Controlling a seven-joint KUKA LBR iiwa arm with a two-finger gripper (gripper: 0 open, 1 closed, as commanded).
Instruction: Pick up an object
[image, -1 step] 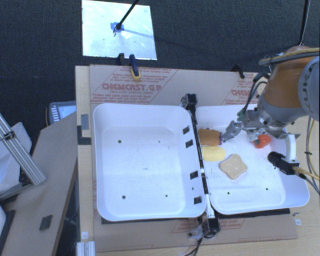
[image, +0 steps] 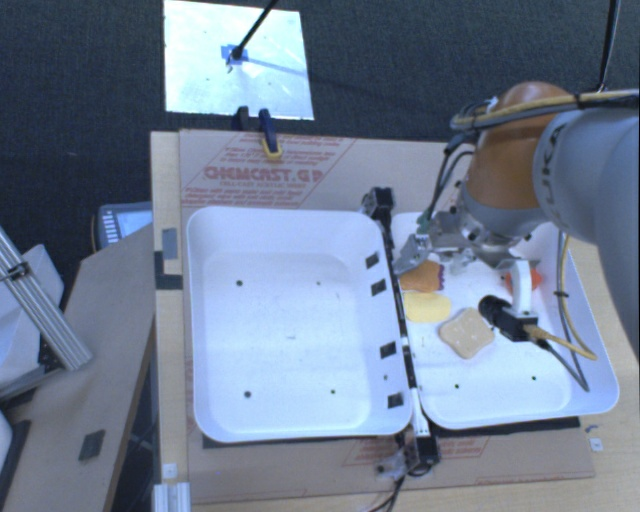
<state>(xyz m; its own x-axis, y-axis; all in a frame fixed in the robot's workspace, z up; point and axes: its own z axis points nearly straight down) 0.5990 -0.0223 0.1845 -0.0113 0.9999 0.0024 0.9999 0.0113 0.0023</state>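
Observation:
My gripper (image: 413, 253) reaches down into the near-left corner region of the right bin (image: 520, 395), close to the divider between the bins. Right beneath and beside it lies an orange piece (image: 424, 278), partly hidden by the gripper. A flat yellow piece (image: 429, 308) lies just in front of the orange one. A tan, toast-like square (image: 466, 333) rests further toward the bin's middle. A white and orange item (image: 522, 280) shows to the right, partly behind the arm.
The left bin (image: 200, 300) sits beside the right one, joined along a row of black clips (image: 388, 350). The arm's grey and orange body (image: 520, 150) hangs over the right bin's back half. A cardboard sheet (image: 265, 170) lies under both bins.

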